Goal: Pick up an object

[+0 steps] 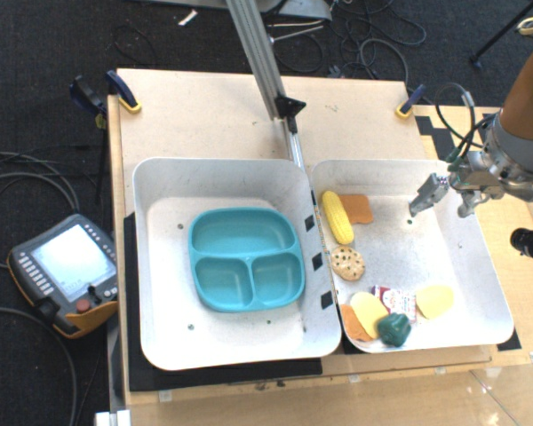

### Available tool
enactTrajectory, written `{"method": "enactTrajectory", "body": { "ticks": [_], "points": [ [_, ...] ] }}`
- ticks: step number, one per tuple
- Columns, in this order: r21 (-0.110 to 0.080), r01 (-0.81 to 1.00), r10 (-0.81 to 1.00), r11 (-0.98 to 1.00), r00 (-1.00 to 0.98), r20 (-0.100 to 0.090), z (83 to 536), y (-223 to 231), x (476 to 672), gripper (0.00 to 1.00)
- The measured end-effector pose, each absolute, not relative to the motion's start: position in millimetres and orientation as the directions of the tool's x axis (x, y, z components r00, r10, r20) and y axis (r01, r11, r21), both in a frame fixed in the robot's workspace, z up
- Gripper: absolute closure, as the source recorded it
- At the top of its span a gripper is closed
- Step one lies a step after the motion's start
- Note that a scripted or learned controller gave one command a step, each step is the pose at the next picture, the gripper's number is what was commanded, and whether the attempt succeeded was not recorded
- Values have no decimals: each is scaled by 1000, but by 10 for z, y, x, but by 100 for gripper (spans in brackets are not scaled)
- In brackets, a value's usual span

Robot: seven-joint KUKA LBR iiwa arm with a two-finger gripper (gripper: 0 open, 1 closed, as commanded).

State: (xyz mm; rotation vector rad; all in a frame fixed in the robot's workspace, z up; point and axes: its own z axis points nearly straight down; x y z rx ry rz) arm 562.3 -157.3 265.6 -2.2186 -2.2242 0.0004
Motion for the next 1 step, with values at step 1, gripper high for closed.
{"method": "enactTrajectory", "body": {
  "ticks": [1],
  "points": [
    [0, 1000, 1000, 2, -2, 0, 2657, -1572, 5623, 0]
  ]
}}
